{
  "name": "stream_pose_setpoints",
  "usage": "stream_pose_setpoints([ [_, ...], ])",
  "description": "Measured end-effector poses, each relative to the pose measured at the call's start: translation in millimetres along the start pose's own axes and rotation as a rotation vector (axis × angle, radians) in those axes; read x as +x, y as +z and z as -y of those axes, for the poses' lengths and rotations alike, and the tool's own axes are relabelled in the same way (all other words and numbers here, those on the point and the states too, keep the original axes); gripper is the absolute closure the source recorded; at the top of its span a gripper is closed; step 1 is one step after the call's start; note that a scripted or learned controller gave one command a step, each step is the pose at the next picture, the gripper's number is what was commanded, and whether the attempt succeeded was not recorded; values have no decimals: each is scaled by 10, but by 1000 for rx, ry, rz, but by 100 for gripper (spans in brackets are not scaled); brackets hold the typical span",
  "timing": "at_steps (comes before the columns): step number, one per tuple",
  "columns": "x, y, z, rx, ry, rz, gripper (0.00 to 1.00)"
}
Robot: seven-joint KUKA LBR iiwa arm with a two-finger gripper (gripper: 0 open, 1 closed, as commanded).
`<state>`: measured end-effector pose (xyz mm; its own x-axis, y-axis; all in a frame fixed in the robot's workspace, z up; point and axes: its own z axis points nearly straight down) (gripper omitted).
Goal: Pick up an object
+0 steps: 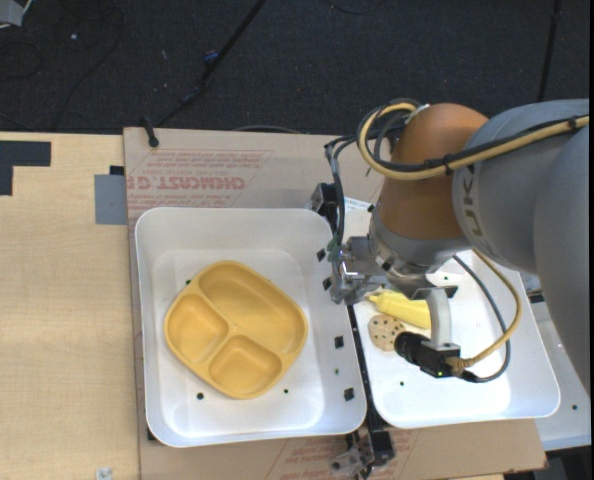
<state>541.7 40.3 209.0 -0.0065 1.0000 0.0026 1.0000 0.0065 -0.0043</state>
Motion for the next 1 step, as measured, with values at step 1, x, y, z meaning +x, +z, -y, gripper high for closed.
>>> stream_pose_setpoints([
  [1,524,-151,-49,-2,2,2,100],
])
